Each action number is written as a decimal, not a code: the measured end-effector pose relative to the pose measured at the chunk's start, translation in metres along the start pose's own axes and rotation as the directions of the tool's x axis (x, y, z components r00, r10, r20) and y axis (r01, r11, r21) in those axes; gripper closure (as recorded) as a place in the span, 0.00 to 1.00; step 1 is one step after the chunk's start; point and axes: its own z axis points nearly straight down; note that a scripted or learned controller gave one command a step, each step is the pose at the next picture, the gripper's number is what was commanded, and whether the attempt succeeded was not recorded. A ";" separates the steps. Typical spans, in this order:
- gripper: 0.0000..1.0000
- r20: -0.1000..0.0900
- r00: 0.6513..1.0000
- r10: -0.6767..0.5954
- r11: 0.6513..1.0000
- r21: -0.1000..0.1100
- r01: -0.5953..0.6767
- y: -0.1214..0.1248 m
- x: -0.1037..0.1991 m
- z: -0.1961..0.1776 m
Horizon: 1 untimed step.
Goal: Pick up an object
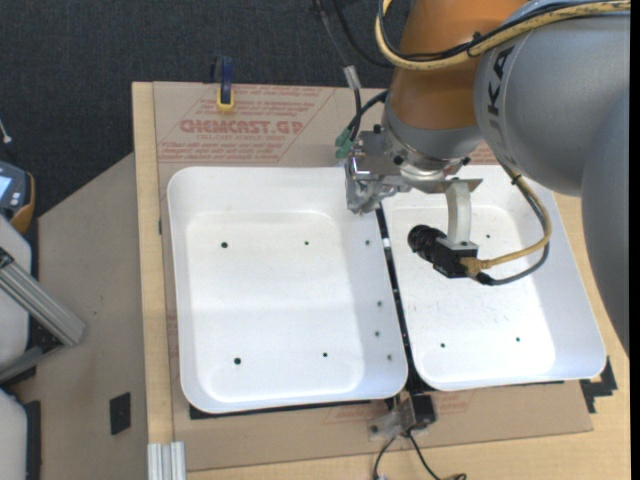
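My gripper (362, 196) hangs low over the far end of the seam between the two white bins. It sits at the back right corner of the left bin (262, 298) and the back left corner of the right bin (500, 318). The grey arm with its orange band (450, 28) comes in from the upper right and covers the far part of the right bin. Whatever lies under the wrist is hidden.
Both bins rest on a cardboard sheet (250, 118) with red lettering at the back. A blue and yellow clamp (225, 83) grips the sheet's far edge. Small dark dots mark each bin floor. Metal framing (40, 308) stands at the left.
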 end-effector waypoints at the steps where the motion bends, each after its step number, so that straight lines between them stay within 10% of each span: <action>1: 1.00 0.006 1.000 0.024 0.999 0.023 -0.024 -0.052 -0.128 0.077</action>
